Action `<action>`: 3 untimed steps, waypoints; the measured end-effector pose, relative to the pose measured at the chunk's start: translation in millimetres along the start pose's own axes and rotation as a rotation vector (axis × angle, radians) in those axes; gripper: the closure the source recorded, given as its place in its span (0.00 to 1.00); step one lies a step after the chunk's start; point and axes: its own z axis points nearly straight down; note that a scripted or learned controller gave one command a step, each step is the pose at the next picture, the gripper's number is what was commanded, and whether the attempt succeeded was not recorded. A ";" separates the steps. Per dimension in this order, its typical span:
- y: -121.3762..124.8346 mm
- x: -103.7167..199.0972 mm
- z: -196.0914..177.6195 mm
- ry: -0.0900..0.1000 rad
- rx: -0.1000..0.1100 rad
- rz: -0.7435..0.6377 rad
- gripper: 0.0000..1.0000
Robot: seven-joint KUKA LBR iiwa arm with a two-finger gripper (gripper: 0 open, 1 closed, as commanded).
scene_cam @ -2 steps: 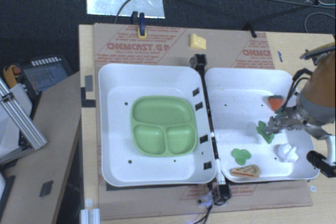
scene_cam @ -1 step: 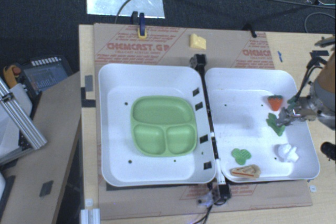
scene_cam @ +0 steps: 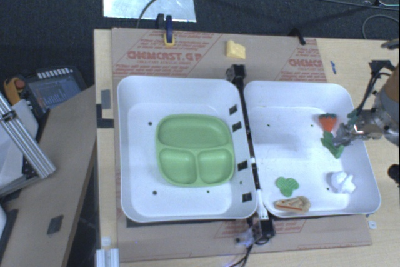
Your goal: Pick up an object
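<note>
Camera view looks down on 2 bins: the left bin (scene_cam: 134,153) carries a green tray (scene_cam: 192,150) with 3 compartments, and the right bin (scene_cam: 294,134) holds the loose items I can choose from. My gripper (scene_cam: 348,132) has reached in from the right and sits low at the right bin's right side, just beside the carrot (scene_cam: 329,128), whose orange body points up and whose green top trails down toward me. At this angle my tips blur into the carrot's leaves, so I cannot tell how far apart they stand or whether anything sits between them; I will not claim a hold.

The other candidates lie nearer the front wall: a white lump (scene_cam: 341,182) near the right corner, a green piece (scene_cam: 287,185) and a tan slice (scene_cam: 293,204) just below it.

My judgement is that the carrot is the target. The risks: I may have caught only the soft leaves, which could slip or tear free on the lift. The bin wall is close on my right, so a skewed closure could push the carrot along the floor instead of pinching it. A lift with nothing held would simply fail.
</note>
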 end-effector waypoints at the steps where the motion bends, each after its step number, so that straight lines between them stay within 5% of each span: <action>1: 6.3 62.2 2.4 0.003 0.002 -0.006 1.00; 3: 18.9 168.0 6.8 0.003 0.002 -0.004 1.00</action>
